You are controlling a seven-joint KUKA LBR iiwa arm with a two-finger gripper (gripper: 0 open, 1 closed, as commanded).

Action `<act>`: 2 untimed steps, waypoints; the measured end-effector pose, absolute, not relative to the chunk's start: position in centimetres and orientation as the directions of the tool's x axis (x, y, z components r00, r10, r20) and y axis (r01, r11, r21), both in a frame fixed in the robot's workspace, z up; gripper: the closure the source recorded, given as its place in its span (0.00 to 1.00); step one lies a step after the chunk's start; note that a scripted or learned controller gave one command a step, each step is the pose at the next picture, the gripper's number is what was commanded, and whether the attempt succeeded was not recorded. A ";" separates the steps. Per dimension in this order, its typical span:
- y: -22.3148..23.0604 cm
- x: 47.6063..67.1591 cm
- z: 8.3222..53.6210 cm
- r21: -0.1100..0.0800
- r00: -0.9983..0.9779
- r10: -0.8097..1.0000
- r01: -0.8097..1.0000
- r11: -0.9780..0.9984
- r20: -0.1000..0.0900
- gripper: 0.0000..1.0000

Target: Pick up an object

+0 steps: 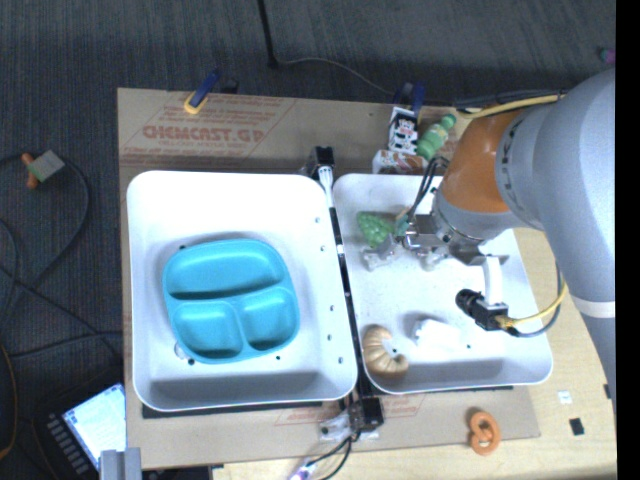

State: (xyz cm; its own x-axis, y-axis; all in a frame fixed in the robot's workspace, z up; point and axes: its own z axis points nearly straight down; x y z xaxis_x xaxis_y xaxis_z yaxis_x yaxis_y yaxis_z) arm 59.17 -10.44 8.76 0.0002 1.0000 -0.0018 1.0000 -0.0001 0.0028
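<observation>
1. Green toy [376,228], small, soft-looking and knobbly, lies in the upper left part of the right bin [520,368], just beside the hand [402,258].
2. That right bin is a shallow white tray with rounded corners. It also holds a tan, ridged, shell-like thing [383,351] near its lower left corner and a small white object [432,330] near the lower middle, hard to make out against the white floor.
3. At the left stands the left bin [150,208], the same white tray shape, touching the right one along a dark seam. In it lies a blue plate [232,298], smooth plastic with rounded corners, divided into one long compartment and two smaller ones.
4. The arm [560,168], grey with an orange band, reaches in from the right over the right bin. The hand's metal fingers [375,260] point down at the bin floor just below the green toy; I cannot tell whether they are open or closed, and nothing shows between them.
5. A black and yellow cable [500,316] loops beside the wrist.
6. The surface [210,133] is a brown board with red printed lettering; an orange ring [484,430] lies on it below the right bin.
7. Dark grey carpet [100,28] with black cords lies beyond.
</observation>
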 end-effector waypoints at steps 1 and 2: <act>-10.5 59.3 9.8 0.008 0.000 1.000 1.000 0.000 -0.006 1.00; -11.6 65.7 8.8 0.002 -0.002 1.000 1.000 0.002 0.000 1.00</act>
